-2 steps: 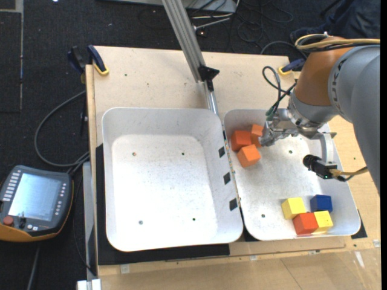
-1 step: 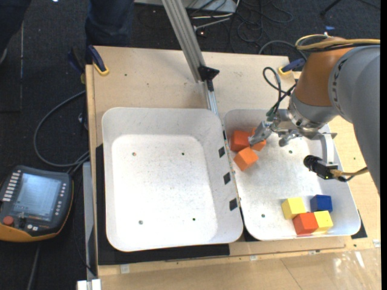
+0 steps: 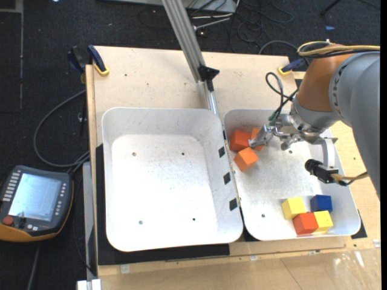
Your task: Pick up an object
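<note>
In the right bin (image 3: 338,225), the gripper (image 3: 261,139) reaches toward the bin's upper left corner, close to the ridge where the two bins meet. Its fingers (image 3: 259,141) point left and end right at a red-orange block (image 3: 240,139), which sits tight against that left wall. Whether the fingers are spread or closed, and whether they have any grip on the block, cannot be told from this slanted view; the tips merge with the block's right edge. Just below the red-orange block and touching it lies a lighter orange block (image 3: 247,159), tilted a little, also near the left wall of the right bin.

The grey arm (image 3: 363,89) comes in from the right of that bin, its orange band (image 3: 314,86) above the wrist, with cables looping round it.

In the lower right corner of the right bin sits a tight cluster of four blocks: a yellow block (image 3: 293,208) on the left, a blue block (image 3: 321,203) to its right, a red block (image 3: 305,223) below them, and a second yellow block (image 3: 323,220) beside the red one.

The left bin (image 3: 121,125) lies just beside the right bin on the pale counter (image 3: 151,77). Left of the counter, on the dark floor, rests a handheld control pendant (image 3: 33,201) with a lit screen.
</note>
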`<state>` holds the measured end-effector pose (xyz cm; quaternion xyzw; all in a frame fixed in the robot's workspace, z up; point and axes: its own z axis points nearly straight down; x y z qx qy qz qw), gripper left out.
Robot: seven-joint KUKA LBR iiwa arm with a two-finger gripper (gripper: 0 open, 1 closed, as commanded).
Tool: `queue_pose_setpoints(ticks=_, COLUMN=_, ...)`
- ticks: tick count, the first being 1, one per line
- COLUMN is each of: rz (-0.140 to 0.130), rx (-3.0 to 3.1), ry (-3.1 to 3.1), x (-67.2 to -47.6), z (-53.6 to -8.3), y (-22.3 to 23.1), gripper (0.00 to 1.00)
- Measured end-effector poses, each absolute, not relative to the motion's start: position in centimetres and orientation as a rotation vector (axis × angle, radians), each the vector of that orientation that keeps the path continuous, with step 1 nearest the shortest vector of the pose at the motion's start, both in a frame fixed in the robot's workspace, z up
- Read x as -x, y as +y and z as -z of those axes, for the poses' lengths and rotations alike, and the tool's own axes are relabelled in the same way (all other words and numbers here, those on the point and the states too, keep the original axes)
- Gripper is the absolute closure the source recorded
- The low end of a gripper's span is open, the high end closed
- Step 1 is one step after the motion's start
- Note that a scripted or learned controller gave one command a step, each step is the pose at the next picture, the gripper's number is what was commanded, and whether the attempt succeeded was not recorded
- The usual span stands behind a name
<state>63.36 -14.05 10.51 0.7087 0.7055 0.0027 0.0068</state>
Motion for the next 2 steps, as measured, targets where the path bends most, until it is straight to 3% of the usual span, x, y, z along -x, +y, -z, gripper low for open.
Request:
queue_pose_setpoints(ticks=1, rz=-0.02, rx=-2.211, ry=2.202, x=-60.1, z=-10.5, y=-10.6, gripper=0.0)
queue_pose_setpoints(ticks=2, rz=-0.001, rx=-2.222, ry=2.214, x=-61.4, z=-9.6, y=-14.5, gripper=0.0)
